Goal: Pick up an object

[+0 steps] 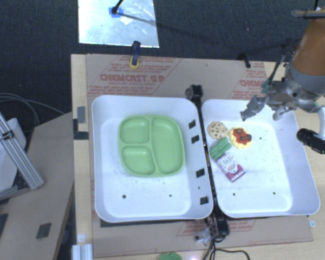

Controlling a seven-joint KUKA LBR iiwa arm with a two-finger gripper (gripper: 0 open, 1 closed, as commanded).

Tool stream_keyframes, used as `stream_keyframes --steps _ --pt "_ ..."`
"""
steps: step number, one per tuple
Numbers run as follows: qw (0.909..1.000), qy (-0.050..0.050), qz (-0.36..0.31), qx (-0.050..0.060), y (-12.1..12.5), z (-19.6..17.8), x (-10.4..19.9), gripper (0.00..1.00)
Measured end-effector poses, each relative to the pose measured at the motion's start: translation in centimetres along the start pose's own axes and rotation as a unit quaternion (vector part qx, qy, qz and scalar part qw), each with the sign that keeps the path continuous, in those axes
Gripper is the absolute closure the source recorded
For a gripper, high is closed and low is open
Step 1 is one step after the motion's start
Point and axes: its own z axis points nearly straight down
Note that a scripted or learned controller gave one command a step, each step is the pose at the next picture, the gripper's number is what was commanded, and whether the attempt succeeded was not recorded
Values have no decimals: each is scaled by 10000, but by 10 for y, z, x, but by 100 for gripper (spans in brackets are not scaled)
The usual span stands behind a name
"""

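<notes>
A camera looked down at a slant on a bench carrying two shallow white bins set side by side. The left bin [105, 161] held a light green divided plate [151, 145] with three compartments, lying flat near its middle. The right bin [281, 188] held four small items clustered in its upper left part: a round chocolate-chip cookie [217, 129], a red and yellow toy food piece [240, 137] just to the cookie's right, a green ridged piece [221, 147] below the cookie, and a small red and white packet [231, 167] touching the green piece's lower end. The grey arm [314, 64], with its orange band, reached in from the right, and its gripper [266, 108] hung over the bin's upper edge, up and to the right of the items and apart from them. Its two fingers [250, 109] were spread apart with nothing between them. Behind the bins lay a shiny metal sheet [118, 15] on dark carpet.
</notes>
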Motion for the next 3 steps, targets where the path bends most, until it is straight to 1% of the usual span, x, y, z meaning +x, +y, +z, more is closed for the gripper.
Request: stream_keyframes --steps 1,2,3 --pt "10000 -1 19 25 15 108 -31 0" --pt "10000 16 26 -12 33 184 -67 0" --pt "10000 8 -23 5 18 182 -8 0"
